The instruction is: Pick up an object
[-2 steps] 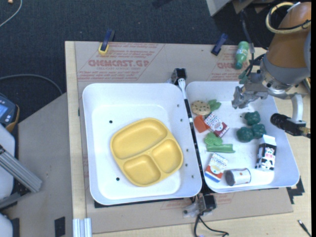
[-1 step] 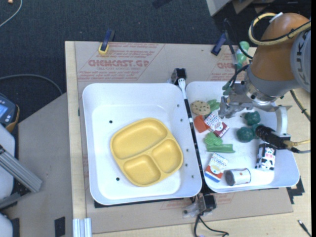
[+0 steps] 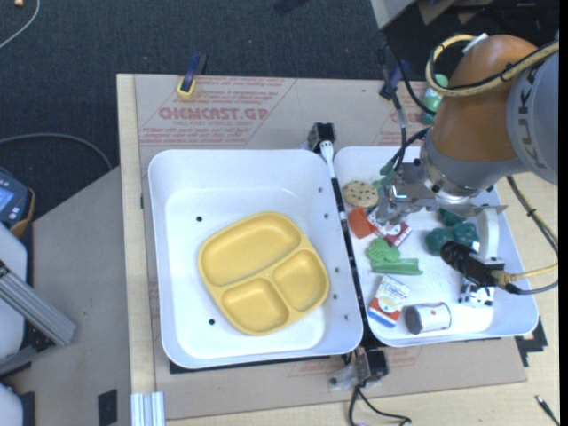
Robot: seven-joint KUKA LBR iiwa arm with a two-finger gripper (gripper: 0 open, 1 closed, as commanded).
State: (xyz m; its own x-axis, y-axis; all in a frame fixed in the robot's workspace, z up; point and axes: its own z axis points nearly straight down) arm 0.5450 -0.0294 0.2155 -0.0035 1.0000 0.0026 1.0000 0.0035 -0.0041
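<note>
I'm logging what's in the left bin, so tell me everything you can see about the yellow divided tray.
The yellow tray is a rounded plate that looks like matte plastic, with raised ridges splitting it into three compartments: one long one along its upper left side and two smaller ones toward the lower right. It lies flat and right side up, turned at an angle, on the floor of the left bin. Its compartments hold nothing. Nothing else touches it; the gripper is over the right bin.
</note>
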